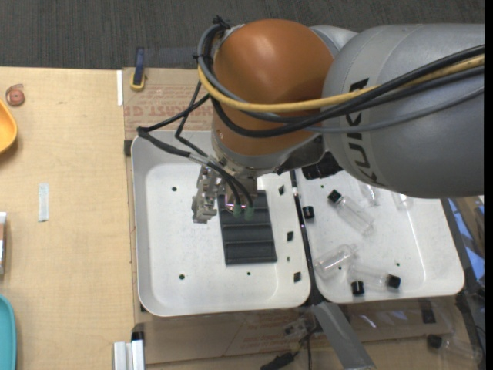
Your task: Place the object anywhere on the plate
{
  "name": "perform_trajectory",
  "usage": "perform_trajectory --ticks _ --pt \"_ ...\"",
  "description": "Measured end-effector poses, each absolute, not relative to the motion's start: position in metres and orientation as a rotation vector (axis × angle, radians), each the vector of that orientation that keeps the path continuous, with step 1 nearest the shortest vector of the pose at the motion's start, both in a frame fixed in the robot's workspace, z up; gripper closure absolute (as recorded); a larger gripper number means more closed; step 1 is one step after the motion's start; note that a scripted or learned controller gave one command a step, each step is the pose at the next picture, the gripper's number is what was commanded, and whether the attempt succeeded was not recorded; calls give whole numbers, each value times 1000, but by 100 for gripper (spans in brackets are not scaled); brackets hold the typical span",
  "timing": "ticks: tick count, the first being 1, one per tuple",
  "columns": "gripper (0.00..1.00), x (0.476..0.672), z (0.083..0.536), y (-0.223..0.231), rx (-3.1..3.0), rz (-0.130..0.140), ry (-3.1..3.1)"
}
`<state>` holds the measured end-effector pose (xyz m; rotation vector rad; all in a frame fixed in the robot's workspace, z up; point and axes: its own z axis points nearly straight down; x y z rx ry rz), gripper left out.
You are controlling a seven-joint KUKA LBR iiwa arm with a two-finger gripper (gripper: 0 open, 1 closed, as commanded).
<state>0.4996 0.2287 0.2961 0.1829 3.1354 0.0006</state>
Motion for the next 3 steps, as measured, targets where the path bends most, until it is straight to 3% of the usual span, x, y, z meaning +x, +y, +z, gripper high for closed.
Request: perform_trajectory --ticks 1,2,3 --pt "0 500 296 228 184 0 3135" --pt "100 501 304 228 190 1 3134" --pt "100 558 396 228 -675 2 3063"
